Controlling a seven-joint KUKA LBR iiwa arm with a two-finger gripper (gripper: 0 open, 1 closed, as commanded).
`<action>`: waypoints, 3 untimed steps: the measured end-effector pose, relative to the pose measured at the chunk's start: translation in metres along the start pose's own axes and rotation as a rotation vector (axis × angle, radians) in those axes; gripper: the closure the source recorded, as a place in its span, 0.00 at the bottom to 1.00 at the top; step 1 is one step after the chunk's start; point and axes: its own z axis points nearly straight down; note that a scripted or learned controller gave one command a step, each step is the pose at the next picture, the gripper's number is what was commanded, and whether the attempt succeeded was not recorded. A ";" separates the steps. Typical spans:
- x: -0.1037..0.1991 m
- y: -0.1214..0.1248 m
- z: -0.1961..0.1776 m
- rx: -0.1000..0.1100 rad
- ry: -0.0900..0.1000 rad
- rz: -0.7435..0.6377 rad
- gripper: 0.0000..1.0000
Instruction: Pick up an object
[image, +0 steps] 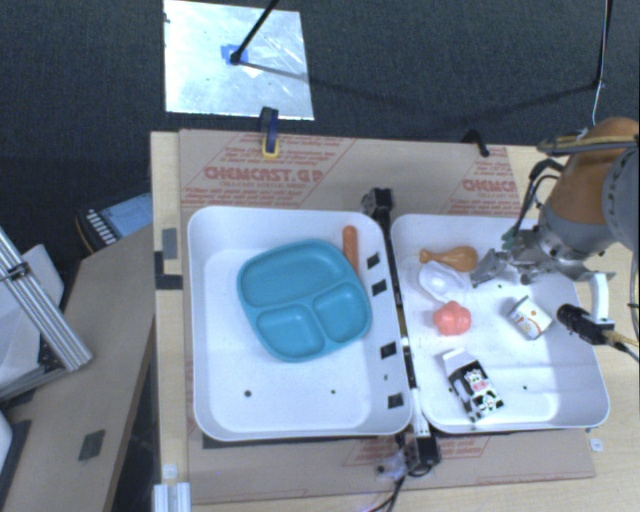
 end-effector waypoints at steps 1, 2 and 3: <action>-0.001 0.003 -0.015 -0.008 -0.003 -0.001 1.00; 0.004 0.007 -0.080 -0.011 -0.003 -0.004 1.00; 0.004 0.008 -0.130 -0.010 -0.003 -0.004 1.00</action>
